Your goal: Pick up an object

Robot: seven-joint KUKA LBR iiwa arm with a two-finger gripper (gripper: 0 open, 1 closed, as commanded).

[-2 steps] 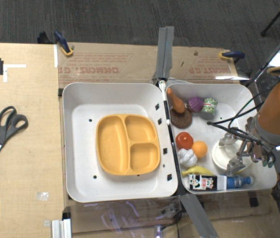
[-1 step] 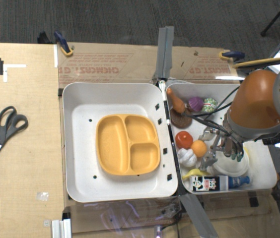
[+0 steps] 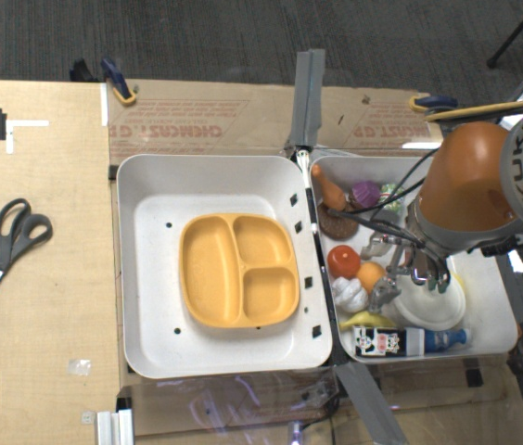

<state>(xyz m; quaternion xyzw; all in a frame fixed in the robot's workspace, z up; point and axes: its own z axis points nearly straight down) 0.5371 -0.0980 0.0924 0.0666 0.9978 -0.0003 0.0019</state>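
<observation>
Tool (image 3: 408,276): metallic two-finger unit below the orange-banded grey arm (image 3: 465,179), hanging low inside the right shallow white bin (image 3: 493,336), above a round white bowl (image 3: 433,309); its opening and any hold cannot be told, wrist and cables masking it. Right bin contents, crowded along its left wall: red round tomato-like piece (image 3: 342,260), small orange ball (image 3: 369,275), white crumpled item (image 3: 349,294), purple round piece (image 3: 364,194), brown brush-like item (image 3: 338,222), partly cut off by cables; long white-and-blue bottle (image 3: 410,342) lying flat against the near wall. Left shallow white bin (image 3: 141,276): yellow three-compartment plastic plate (image 3: 239,270) centred, bare floor all around it. Counter (image 3: 39,341), left: black-handled scissors (image 3: 6,244), well apart from both bins.
</observation>
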